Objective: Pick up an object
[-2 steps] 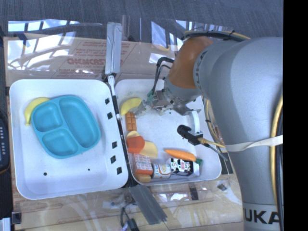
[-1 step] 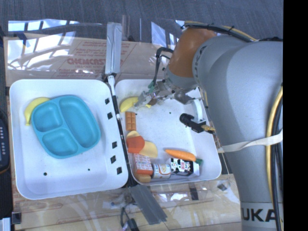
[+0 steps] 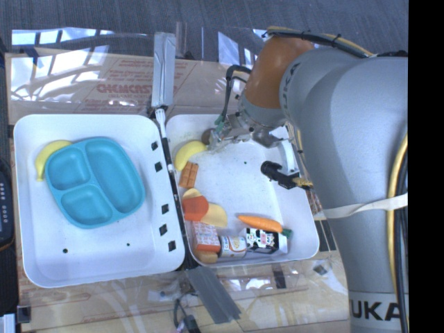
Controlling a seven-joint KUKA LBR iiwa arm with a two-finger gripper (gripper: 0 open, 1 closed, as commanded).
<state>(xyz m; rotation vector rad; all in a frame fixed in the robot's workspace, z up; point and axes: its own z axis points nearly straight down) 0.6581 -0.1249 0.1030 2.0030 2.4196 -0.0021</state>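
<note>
Camera view: gripper (image 3: 216, 139), opening unreadable, hovers beside light, rigid, smooth yellow plastic lemon (image 3: 186, 153); grasp across its middle.

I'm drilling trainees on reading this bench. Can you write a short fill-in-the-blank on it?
1. The blue tray lies in the ____ bin.
2. The carrot lies in the ____ bin.
3. The gripper hovers over the right bin's ____ edge.

Missing words: left; right; far
</note>
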